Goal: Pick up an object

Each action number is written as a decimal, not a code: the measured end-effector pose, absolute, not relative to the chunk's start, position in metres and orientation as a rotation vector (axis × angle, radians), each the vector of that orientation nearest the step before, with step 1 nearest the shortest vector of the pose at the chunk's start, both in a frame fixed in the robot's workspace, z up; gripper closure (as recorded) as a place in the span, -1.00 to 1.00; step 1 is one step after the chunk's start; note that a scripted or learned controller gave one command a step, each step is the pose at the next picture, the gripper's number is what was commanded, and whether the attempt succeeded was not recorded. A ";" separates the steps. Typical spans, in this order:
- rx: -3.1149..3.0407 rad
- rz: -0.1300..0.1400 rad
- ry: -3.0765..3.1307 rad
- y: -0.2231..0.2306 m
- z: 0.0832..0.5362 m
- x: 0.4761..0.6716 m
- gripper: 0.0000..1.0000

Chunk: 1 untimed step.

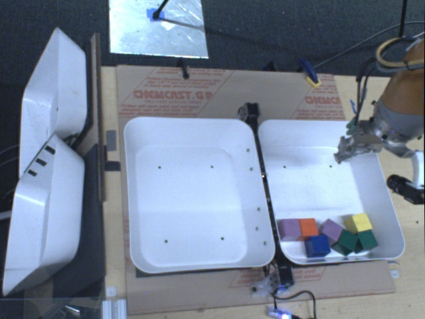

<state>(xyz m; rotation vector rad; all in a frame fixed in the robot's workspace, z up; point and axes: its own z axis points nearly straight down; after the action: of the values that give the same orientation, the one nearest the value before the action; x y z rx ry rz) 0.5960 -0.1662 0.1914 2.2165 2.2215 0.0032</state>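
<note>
Gripper (346,149) over the right bin's (312,171) far right rim, finger state impossible to tell; coloured blocks (327,235) clustered at that bin's near edge, well apart from the gripper; left bin (192,191) beside it

Two white bins are seen side by side on the tabletop (199,85). The left bin (192,195) is shown with bare floor. Along the near edge of the right bin (319,171), blocks are clustered: a purple block (289,228), an orange block (308,226), a blue block (317,245), a green block (345,242) and a yellow block (360,222). The claw (345,150) is held over the right bin's far right part, well apart from the blocks.
</note>
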 end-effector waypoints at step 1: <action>2.220 0.000 2.224 -0.140 0.184 0.568 1.00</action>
<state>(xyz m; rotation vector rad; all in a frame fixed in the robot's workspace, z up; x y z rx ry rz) 0.5681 -0.1397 0.1841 2.2199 2.2241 0.0002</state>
